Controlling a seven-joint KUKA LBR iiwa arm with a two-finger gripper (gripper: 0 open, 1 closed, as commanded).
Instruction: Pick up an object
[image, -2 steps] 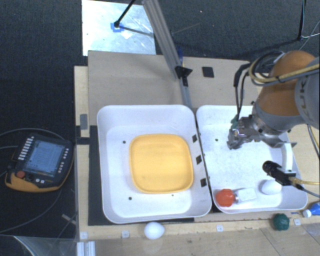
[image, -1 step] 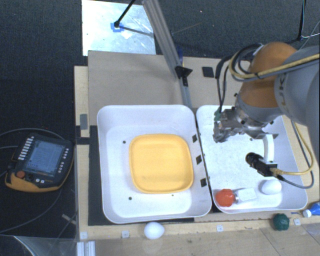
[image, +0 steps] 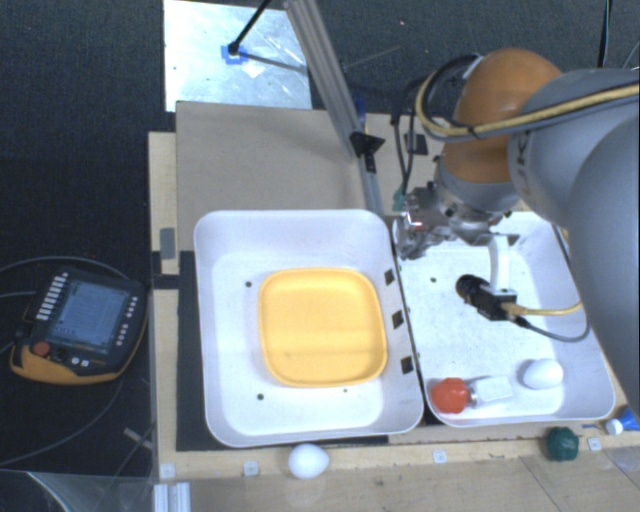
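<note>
Dark carpet is surrounding the surface (image: 250, 150), w/ a teach pendant (image: 75, 330) lying on the floor at view left. Brown board is covering the surface and 2 white bins are sitting on it side by side.

View-left bin (image: 215, 300) is holding a yellow plate (image: 322, 326), lying flat approx. in the middle.

View-right bin (image: 445, 330) is holding the small stuff, all along its near wall: red ball (image: 451, 395) in the near-left corner, white block (image: 492, 389) just beside it (poss. touching, too blurry to tell), and white egg (image: 542, 374) further right, apart from both.

Arm is reaching in from view right. Tool (image: 410, 235) is sitting over the far-left corner of the view-right bin, just beside the wall between the bins and well apart from ball, block and egg. Can't tell how far open it is; nothing is visibly gripped.

Outside the bins, on the surface's near edge: second white egg (image: 308, 461) in front of the view-left bin, green obj (image: 562, 443) by the view-right bin's near-right corner.
</note>
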